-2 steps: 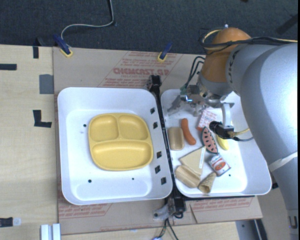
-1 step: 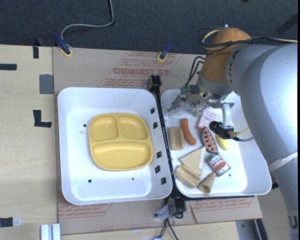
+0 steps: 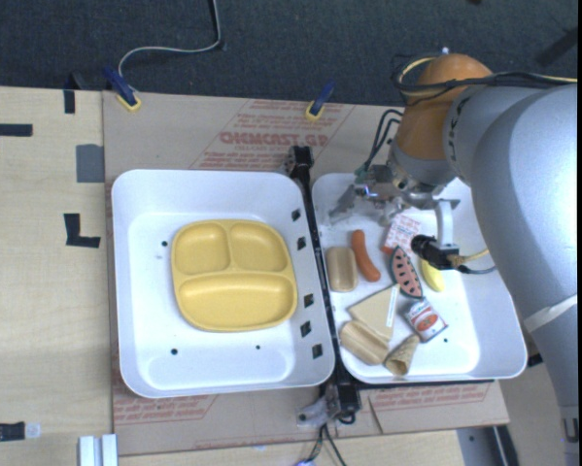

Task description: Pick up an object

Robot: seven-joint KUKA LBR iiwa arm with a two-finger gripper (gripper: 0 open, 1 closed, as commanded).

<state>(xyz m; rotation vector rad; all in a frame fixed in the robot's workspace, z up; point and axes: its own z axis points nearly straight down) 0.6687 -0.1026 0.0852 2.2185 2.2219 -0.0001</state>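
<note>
Camera view: gripper (image 3: 368,194) at twelve o'clock of right bin (image 3: 495,352), grip state indeterminate; recommended descent squarely over sausage (image 3: 363,254), clear of neighbouring food.

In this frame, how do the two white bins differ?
The left bin holds a single thing, a yellow divided plate lying flat near its middle; the right bin holds a clutter of small toy foods, among them a hot dog and a watermelon slice. The arm reaches over the right bin, not the left bin. Both are shallow, white and set side by side.
</note>
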